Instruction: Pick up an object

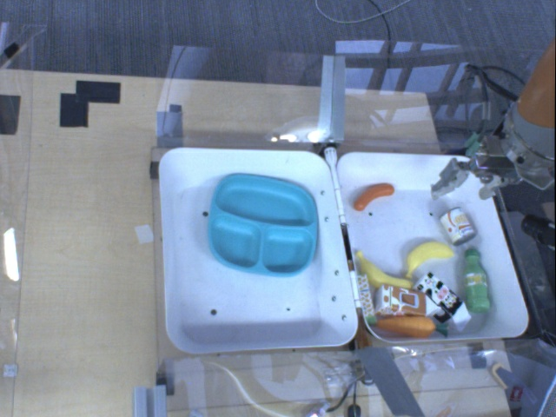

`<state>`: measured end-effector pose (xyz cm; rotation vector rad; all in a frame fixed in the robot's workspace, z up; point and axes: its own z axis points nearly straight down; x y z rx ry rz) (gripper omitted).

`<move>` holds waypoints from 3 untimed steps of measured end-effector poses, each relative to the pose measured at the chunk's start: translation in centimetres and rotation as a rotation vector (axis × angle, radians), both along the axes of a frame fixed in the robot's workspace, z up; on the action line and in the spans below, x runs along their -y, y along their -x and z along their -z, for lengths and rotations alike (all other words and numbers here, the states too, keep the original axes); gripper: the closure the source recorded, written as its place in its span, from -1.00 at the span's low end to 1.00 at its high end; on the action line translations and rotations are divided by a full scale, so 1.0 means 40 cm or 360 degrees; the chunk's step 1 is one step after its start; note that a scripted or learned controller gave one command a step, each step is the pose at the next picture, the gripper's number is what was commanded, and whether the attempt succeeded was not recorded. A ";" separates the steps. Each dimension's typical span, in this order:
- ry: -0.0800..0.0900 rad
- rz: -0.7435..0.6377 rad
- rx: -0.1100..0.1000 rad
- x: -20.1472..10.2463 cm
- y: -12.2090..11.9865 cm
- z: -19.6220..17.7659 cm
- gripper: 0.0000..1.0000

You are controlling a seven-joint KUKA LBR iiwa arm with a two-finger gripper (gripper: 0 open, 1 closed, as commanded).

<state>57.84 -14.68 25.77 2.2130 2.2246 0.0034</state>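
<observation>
Tool (453, 179): hovers above right bin (512, 259), fingers parted, holding nothing. Small can (457, 225): just below tool, lying tilted. Risk: round can rolls off closing fingers.

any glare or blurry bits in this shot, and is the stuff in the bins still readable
Camera view: a bright glare patch sits on the bench just above the bins' top edge, and pale reflections streak the clear panels around them. The gripper is soft and blurred. The blue divided tray reads sharply, and so do the banana and green bottle; print on the small cartons is too fine to read.
</observation>
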 end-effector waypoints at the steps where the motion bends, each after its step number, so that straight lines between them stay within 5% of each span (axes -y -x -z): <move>1: -0.0001 0.0111 0.0004 -0.017 -0.025 0.006 -1.00; 2: 0.0000 0.0266 -0.0002 0.090 0.055 0.171 -1.00; 3: -0.0001 0.0170 0.0015 -0.033 0.218 0.420 -1.00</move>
